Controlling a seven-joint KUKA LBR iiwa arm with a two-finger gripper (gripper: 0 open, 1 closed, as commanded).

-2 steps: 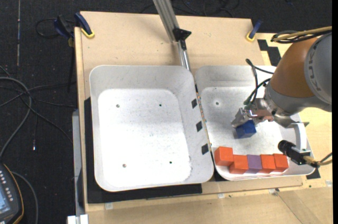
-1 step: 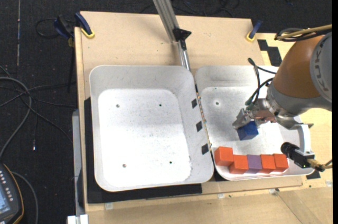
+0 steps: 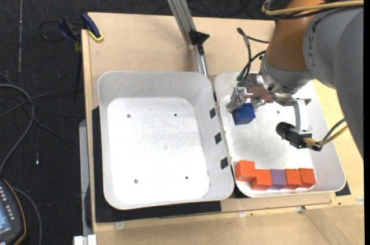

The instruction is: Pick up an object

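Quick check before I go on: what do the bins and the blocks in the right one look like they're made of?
Both white bins look like moulded plastic: thin rolled rims, rounded corners, matte speckled floors. The orange and purple blocks and the blue block look like painted wood or solid plastic, judging by flat colour and crisp edges; I can't tell which.

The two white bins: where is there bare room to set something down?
The left shallow white bin has a bare speckled floor, bordered by its rim. The right white bin is crowded: a blue cube under the end effector, and a row of orange and purple blocks along its near edge.
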